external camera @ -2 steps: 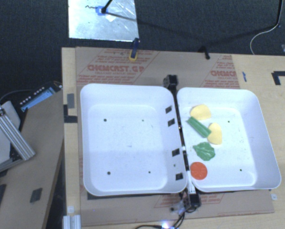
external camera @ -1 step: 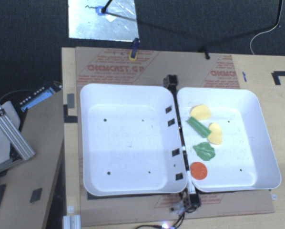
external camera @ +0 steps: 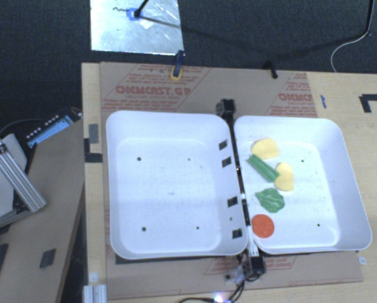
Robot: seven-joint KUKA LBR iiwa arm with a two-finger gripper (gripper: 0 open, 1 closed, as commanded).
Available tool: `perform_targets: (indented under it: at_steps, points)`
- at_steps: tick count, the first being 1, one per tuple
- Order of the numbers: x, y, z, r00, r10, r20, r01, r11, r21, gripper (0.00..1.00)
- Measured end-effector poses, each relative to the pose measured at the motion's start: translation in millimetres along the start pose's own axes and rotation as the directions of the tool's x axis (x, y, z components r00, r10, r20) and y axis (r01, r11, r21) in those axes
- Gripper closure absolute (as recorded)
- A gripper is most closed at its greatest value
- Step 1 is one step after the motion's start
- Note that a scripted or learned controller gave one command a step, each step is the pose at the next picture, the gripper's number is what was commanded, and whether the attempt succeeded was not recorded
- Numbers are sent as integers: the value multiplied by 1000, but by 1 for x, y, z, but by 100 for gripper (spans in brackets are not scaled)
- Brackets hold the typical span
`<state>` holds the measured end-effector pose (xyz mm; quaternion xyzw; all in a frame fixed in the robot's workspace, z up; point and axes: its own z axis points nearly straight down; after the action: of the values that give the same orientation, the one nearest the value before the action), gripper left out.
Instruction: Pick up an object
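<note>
two white bins point(external camera: 169, 122) on a brown board point(external camera: 150, 87), dark carpet point(external camera: 37, 43) around.

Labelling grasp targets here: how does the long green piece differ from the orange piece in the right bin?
The long green piece is a narrow bar lying at a slant; the orange piece is round and flat-looking. The long green piece lies between two yellow pieces, close against them; the orange piece lies nearer the bin's front edge, just below a leafy green piece. Both lie in the right bin, near its left wall.
</note>
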<state>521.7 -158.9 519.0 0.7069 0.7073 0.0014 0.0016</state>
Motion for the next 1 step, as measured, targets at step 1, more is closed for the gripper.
perform_targets:
  at_steps: [1]
  points:
    - [19, -36, -18, 1000, -5, 0, 5, 1000, -2, 100]
